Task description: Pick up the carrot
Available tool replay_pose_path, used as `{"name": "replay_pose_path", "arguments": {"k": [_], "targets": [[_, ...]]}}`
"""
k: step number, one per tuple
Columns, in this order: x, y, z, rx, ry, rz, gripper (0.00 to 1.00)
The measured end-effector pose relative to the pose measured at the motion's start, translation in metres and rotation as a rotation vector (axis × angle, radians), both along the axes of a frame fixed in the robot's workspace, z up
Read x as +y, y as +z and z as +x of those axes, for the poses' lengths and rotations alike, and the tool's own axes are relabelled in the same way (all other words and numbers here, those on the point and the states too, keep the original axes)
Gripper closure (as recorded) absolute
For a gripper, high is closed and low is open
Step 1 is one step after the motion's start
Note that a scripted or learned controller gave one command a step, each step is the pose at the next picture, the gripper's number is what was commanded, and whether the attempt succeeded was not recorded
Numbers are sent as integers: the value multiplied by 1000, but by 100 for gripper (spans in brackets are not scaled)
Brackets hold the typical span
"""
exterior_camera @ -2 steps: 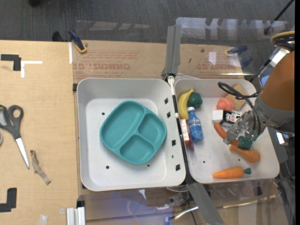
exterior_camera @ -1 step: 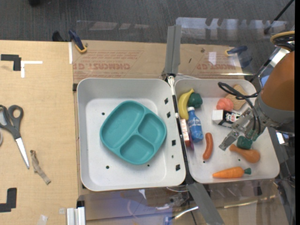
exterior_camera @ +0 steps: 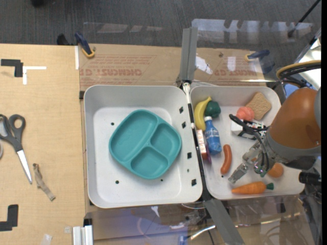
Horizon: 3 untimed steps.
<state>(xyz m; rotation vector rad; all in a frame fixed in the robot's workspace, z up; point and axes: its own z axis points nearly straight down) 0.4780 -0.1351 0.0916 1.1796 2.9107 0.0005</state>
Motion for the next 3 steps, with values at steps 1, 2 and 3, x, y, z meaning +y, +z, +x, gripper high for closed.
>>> {"name": "replay_pose_path", "arguments": {"k": [1, 2, 3], "targets": [[-83, 2, 39, -3, -149, -2, 0], [-87, 0, 0, 0, -181, 0, 0], [-40, 0, 44, 0, -286, 0, 0]]}}
